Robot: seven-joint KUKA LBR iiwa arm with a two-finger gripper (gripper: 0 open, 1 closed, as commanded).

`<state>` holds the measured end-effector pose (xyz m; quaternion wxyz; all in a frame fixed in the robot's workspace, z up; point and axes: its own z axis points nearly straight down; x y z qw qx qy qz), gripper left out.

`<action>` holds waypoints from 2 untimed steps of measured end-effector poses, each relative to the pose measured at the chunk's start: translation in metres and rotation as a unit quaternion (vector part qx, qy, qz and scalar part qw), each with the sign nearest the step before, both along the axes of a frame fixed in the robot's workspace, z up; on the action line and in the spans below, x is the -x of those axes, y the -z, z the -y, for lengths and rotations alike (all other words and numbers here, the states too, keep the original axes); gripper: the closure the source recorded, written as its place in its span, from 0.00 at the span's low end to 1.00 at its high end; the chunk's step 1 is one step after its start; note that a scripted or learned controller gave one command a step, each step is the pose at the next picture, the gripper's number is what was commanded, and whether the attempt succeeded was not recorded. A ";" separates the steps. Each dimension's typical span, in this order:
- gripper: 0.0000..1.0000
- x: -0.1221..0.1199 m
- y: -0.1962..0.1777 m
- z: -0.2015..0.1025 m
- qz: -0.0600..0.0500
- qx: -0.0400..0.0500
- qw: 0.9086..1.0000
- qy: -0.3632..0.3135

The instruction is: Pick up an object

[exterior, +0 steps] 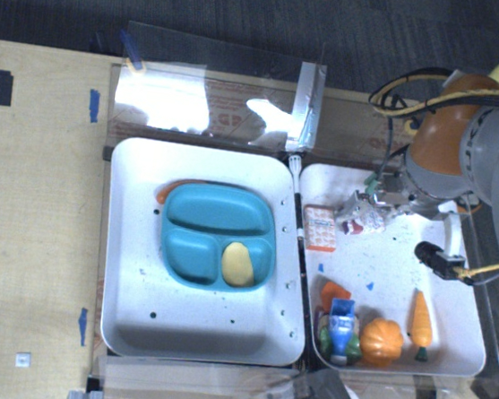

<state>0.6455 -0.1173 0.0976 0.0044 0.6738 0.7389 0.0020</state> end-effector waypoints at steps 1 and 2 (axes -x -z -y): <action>1.00 -0.019 0.012 -0.016 -0.009 0.000 0.996 -0.086; 1.00 -0.020 0.012 -0.016 -0.008 -0.001 0.997 -0.077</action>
